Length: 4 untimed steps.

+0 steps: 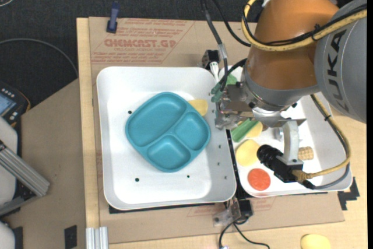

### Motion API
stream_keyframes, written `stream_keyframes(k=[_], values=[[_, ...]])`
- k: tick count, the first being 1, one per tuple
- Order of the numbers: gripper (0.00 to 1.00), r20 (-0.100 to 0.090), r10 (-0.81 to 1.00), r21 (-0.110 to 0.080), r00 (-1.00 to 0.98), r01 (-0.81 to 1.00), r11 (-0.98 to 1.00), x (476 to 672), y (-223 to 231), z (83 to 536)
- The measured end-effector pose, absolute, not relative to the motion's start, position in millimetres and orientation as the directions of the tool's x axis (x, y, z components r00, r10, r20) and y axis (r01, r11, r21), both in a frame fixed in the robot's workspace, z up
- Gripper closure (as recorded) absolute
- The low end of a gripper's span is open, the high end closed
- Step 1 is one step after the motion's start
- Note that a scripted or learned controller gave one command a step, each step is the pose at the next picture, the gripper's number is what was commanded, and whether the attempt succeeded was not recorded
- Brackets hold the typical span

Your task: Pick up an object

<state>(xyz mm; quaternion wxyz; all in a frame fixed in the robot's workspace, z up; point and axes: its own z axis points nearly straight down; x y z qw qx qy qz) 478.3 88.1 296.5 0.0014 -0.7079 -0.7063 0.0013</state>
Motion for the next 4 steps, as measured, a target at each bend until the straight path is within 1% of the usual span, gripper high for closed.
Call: stream_keyframes(k=[1, 2, 3, 4], values=[[1.0, 0.002, 1.0, 0.016, 0.001, 1.0, -0.001, 480.5, 62, 414], [1.0, -0.002, 1.0, -0.015, 0.001, 1.0, -0.001, 477.3, 80, 267], [1.0, 0.001, 1.0, 0.011, 0.001, 1.0, -0.001, 480.4, 60, 357], [1.0, -0.001, 1.0, -0.012, -0.004, 1.0, 0.004, 499.0, 108, 231]])
